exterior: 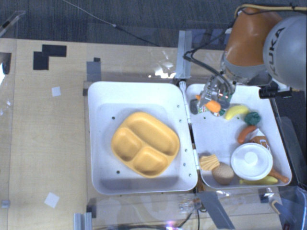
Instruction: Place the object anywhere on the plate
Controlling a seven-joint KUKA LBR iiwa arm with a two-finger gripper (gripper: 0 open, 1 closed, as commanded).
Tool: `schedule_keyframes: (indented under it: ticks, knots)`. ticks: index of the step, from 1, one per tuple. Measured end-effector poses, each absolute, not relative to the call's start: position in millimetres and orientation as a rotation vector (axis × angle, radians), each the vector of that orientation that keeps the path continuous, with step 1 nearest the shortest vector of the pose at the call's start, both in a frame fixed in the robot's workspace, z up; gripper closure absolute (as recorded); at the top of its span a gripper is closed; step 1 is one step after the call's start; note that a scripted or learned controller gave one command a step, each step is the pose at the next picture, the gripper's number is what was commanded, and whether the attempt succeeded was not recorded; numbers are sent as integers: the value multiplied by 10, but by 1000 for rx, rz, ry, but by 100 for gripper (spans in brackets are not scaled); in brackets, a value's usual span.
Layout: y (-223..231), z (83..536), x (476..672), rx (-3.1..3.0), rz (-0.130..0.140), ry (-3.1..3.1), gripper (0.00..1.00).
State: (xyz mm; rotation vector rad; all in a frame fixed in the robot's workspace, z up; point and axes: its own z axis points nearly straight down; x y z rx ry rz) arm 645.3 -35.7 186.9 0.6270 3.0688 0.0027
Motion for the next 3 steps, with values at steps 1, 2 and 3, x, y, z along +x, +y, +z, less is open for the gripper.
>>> schedule_keyframes:
  ticks: [1,2,3]
  knots:
    - [346,1861,5929,611,8,3075,100]
    - [1121,1855,5580,512,8,3095,100]
    - [1093,1856,5586,519,5,3093,0]
